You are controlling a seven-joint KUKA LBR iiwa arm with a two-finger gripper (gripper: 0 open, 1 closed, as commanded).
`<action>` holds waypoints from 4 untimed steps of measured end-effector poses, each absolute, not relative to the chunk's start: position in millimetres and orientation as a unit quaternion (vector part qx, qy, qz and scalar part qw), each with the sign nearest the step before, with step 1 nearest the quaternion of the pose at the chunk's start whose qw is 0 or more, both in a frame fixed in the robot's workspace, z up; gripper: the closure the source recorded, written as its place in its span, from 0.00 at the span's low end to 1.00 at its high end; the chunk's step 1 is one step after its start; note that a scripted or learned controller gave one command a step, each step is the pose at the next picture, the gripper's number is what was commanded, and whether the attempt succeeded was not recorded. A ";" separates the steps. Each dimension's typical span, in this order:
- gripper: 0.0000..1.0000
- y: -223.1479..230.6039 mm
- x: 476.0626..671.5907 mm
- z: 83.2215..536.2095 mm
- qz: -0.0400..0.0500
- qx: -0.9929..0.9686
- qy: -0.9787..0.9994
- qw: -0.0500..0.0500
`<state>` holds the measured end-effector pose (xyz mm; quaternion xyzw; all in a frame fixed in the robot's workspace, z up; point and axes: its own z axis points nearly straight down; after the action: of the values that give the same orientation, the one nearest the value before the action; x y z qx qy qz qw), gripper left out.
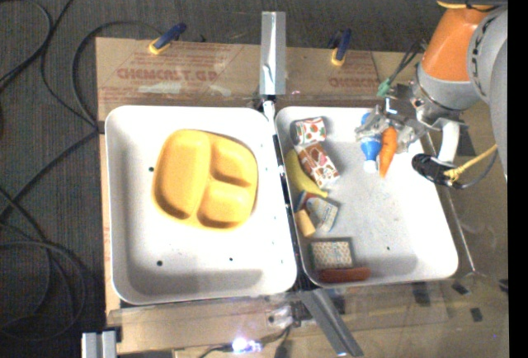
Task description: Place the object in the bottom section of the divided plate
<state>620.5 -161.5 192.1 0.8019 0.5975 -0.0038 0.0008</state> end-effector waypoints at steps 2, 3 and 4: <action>1.00 -63.6 667.6 182.8 -0.003 0.803 0.596 0.000; 1.00 38.4 634.7 181.9 -0.003 0.861 0.509 -0.002; 1.00 76.4 626.9 288.7 -0.002 0.825 0.566 -0.001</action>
<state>626.9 76.4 288.7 0.8246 0.5658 -0.0017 -0.0009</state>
